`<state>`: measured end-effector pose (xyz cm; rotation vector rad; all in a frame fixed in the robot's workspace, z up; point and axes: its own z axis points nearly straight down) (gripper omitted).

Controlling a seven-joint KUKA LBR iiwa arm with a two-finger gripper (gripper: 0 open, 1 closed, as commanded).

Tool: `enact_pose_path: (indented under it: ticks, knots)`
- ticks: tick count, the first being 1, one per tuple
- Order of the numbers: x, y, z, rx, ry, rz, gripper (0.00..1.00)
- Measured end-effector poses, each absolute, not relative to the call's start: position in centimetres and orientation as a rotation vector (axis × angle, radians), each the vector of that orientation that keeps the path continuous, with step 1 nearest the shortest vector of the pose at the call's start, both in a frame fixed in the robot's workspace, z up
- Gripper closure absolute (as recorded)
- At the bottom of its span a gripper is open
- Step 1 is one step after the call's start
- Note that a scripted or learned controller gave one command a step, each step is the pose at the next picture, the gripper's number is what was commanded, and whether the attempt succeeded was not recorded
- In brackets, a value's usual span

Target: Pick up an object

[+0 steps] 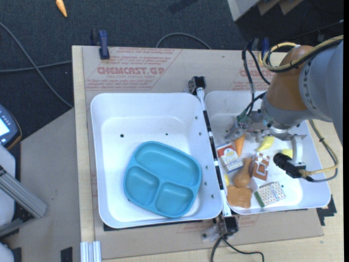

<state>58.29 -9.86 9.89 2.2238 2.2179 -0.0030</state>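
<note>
Blue divided plate (162,178) in left bin (109,113)

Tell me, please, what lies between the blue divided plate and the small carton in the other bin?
In the camera view, the bins' adjoining white rims separate the blue divided plate from the small carton.

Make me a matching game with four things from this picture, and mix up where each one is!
Things:
1. blue divided plate
2. small carrot
3. blue clamp
4. yellow banana-shaped toy

Places:
A. on the dark floor, beyond the bench's far left corner
B. in the right bin, near the arm
C. in the left bin
D. on the far edge of the bench, above the left bin

Pairs: 1-C, 2-A, 3-D, 4-B
</note>
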Motion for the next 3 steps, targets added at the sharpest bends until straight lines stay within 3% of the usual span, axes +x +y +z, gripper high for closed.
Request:
enact_pose_path:
  ticks: [1,2,3]
  knots:
    - [62.8,-11.4,8.4,2.217,2.22,0.002,0.0]
    - [62.7,-11.3,9.5,2.214,2.221,0.002,1.0]
    - [57.4,-3.4,19.1,2.212,2.229,0.01,1.0]
